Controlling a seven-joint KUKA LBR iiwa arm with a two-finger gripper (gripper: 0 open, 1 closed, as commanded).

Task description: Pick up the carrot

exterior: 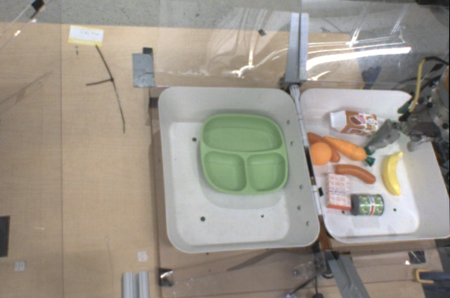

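Observation:
The carrot [344, 147] lies slantwise in the right bin [422, 219], its green tip pointing right, touching an orange ball [320, 153] on its left. My gripper [396, 141] hangs over the right bin just right of the carrot's green end. It is open, with nothing between its fingers. One finger [380, 138] points down-left toward the carrot's tip, a small gap apart from it. The arm enters from the right edge.
Also in the right bin are a sausage [355, 173], a banana [391, 173] just below the gripper, a green can [367, 204], a small red carton [339, 191] and a red-white packet [356, 122]. The left bin [176, 219] holds a green divided plate [244, 152].

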